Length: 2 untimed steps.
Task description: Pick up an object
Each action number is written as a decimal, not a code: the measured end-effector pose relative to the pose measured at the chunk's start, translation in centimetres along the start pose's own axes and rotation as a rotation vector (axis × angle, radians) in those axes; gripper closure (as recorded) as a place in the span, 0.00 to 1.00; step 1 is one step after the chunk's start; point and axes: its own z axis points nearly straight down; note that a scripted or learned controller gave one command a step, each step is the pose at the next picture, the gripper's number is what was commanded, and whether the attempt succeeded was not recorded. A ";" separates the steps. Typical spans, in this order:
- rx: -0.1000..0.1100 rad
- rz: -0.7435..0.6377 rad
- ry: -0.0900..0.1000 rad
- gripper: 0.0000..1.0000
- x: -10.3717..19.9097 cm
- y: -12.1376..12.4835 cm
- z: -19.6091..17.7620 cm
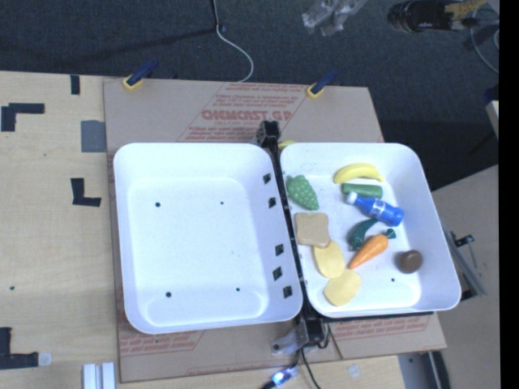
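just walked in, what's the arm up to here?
Nothing is picked yet. The gripper hangs high above the bench, beyond the far edge of the bins, with nothing between its fingers. All the toy food sits in the right bin: banana, blue bottle, carrot, bread slice, green bumpy piece, a brown ball and a few more. The left bin has none of the items.
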 end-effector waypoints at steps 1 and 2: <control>0.000 0.000 0.000 1.00 0.1 0.0 0.0; 0.000 0.000 0.000 1.00 0.9 0.0 0.0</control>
